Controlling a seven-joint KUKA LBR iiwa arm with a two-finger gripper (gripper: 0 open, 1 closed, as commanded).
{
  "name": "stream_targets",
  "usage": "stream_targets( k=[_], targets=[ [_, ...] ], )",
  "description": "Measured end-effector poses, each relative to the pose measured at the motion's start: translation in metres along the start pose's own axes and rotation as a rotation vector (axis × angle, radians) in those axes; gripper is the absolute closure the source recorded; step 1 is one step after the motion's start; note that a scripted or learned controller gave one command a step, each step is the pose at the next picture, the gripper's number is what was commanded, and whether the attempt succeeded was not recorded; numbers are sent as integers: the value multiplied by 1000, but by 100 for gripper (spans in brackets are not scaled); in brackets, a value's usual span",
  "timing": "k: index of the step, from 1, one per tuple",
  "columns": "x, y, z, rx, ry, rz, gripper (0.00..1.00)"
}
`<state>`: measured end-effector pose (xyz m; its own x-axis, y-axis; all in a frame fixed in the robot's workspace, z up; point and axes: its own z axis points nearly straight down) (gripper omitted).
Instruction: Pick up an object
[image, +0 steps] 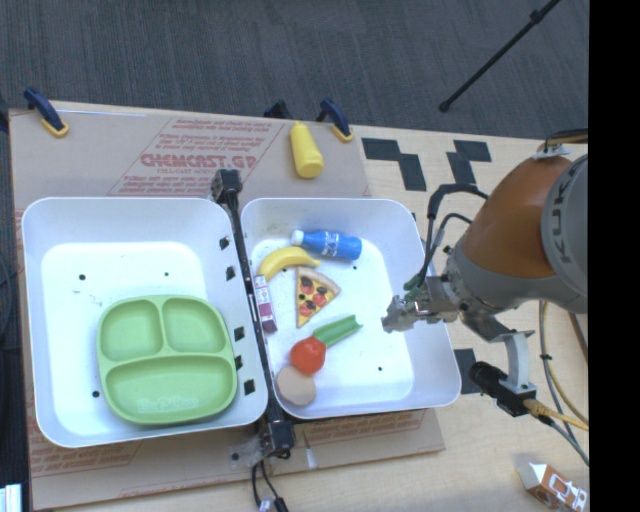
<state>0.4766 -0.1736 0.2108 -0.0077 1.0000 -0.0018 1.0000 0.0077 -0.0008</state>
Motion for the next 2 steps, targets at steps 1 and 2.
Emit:
stream_targets(
  k=[1, 2],
  targets=[
    [8, 0, 8, 2, 2, -1, 100],
    [8, 0, 12, 4, 3, 0, 100]
  ],
)
